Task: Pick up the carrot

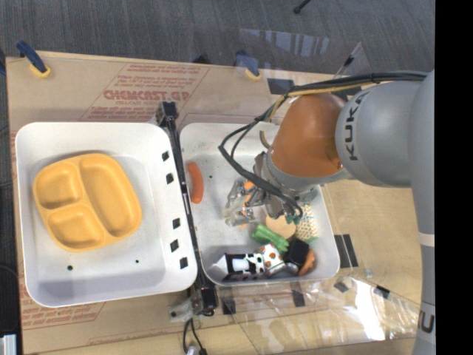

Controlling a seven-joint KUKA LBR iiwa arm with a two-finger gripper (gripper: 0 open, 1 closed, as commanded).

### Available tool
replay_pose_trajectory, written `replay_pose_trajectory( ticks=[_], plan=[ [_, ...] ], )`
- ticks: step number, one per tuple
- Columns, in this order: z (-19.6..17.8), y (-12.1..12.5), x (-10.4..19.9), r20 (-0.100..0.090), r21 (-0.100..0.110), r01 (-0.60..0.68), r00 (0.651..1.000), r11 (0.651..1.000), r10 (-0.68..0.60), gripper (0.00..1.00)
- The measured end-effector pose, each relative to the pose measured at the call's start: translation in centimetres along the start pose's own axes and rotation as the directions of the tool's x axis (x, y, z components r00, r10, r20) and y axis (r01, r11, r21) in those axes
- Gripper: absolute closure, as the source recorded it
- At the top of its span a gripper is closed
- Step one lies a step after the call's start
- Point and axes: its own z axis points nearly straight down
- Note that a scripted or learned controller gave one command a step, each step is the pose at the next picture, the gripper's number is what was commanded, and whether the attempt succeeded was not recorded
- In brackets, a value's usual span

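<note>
Two white bins sit side by side on the brown surface in front of me. The left bin has a yellow plate in it, with three little parts to it. The plate lies flat in the middle of that bin.

The right bin holds the toys. The carrot is there, small and orange. It lies flat on the white floor near the left wall of this bin, about halfway between the far end and the near end. Nothing is touching it.

My arm comes in from the right. It is grey, with a big orange band above the wrist. The claw hangs over the middle of the right bin, to the right of the carrot and apart from it. The claw is see-through and shiny, and I cannot tell if it is wide or narrow. I see no toy held in it.

Near the claw, toward the near right corner, more toys lie in a heap. There is a green toy, a black and white cow, and a pale bumpy toy. They are well away from the carrot.
</note>
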Motion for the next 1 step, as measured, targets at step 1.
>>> replay_pose_trajectory(
  ticks=[1],
  plan=[
    [-9.23,8.68,-1.91,0.011,-0.001,0.023,1.0,1.0,-0.023,1.0]
  ],
)
